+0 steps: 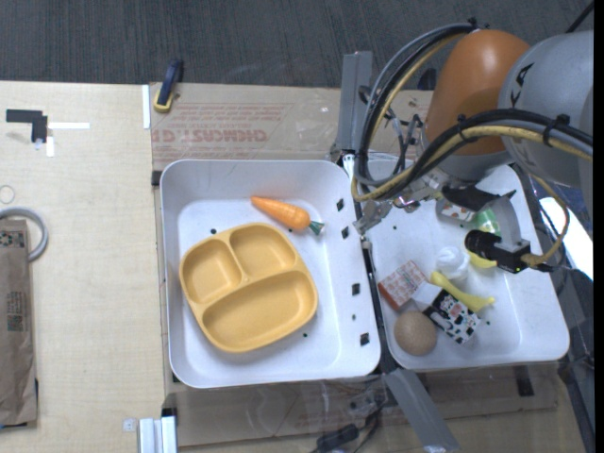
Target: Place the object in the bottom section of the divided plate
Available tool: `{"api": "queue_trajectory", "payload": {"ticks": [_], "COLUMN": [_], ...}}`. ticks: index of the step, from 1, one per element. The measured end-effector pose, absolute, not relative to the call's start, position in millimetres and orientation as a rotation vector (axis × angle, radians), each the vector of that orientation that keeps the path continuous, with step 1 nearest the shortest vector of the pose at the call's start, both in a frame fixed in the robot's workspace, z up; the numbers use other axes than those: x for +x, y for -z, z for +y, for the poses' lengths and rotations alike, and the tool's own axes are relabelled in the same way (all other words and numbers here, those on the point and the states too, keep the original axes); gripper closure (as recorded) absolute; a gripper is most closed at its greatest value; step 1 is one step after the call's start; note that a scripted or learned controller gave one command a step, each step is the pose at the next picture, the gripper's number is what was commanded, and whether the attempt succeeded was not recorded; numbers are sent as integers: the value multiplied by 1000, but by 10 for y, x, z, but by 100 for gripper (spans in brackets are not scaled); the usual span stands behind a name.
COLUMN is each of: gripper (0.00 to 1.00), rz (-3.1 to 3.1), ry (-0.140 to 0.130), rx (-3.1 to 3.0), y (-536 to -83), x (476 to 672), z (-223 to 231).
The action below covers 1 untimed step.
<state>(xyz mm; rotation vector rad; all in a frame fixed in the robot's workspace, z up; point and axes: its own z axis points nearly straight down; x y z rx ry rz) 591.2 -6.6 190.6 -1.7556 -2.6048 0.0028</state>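
Observation:
A yellow divided plate (248, 286) lies in the left bin (189, 357), with two small sections at the top and one large section at the bottom; all three hold nothing. An orange carrot (281, 212) with a green tip lies just above the plate on the bin floor. My gripper (374, 212) hangs low over the wall between the two bins, at the upper left corner of the right bin (528, 343), to the right of the carrot. The wrist and cables cover much of it.
The right bin holds a brown egg-shaped ball (413, 333), a red and white packet (402, 282), a yellow banana-like piece (461, 291), a black and white patterned item (454, 319), a white bottle (453, 261) and something green (484, 221).

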Motion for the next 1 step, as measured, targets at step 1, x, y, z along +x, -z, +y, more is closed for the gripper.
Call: {"api": "queue_trajectory", "payload": {"ticks": [1], "gripper": [0], "rz": [-2699], "ry": [-6], "rx": [-1604], "y": [-2164], "x": [6596], "z": [218]}}
